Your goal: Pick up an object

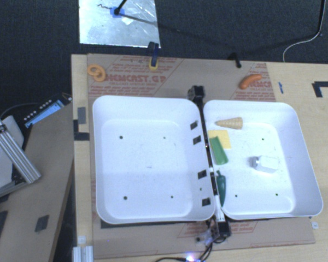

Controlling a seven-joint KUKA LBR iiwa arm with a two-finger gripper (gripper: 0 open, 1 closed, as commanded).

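Camera view: cone [230,123] in right bin [300,141]

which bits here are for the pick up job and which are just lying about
For the job, in the right bin:
cone
yellow block
green piece
dark green piece
grey-white object

Lying about:
pretzel and sausage on the cardboard
left bin
yellow clamp
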